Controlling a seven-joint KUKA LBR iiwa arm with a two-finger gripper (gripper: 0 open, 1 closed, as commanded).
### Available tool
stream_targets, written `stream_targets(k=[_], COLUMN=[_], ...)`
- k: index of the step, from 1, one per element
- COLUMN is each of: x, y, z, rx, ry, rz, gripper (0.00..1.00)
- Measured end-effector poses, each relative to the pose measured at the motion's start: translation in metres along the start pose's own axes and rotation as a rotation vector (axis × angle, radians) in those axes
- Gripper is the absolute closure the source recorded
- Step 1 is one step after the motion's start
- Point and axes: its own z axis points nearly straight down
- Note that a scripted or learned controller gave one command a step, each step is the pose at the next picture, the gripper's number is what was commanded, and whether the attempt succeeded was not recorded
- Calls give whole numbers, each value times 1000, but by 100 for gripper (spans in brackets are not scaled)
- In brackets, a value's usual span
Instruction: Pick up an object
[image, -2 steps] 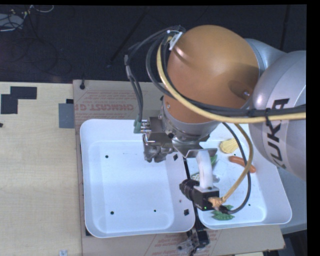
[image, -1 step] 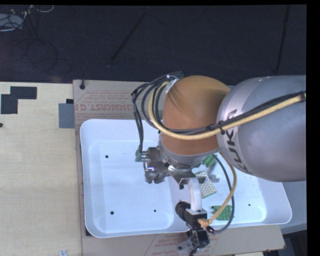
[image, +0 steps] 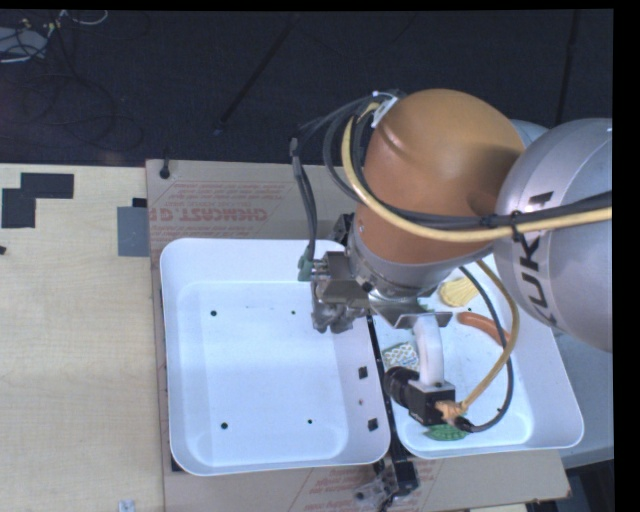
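Observation:
The arm's orange-banded wrist hangs low over the divider between the two white bins. Its grey metal gripper (image: 333, 300) shows at the left of the wrist, above the right edge of the left bin (image: 190, 400). In the right bin (image: 560, 420) lie a yellow piece (image: 458, 292), an orange piece (image: 478, 322), a teal-and-white patterned piece (image: 400, 355) and a green piece (image: 443, 433). The arm hides much of that bin. Nothing shows in the gripper.
Both bins rest on a cardboard sheet (image: 230, 205) on a pale wooden bench (image: 70, 350). The grey arm link (image: 570, 230) covers the right bin's far right side. Cables loop around the wrist.

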Motion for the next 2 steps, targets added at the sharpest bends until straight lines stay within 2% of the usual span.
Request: stream_targets(k=[1, 2], x=[-97, -93], y=[-10, -10], z=[17, 7], rx=[8, 10], ry=[-4, -1], rz=[5, -2], gripper=[100, 100])
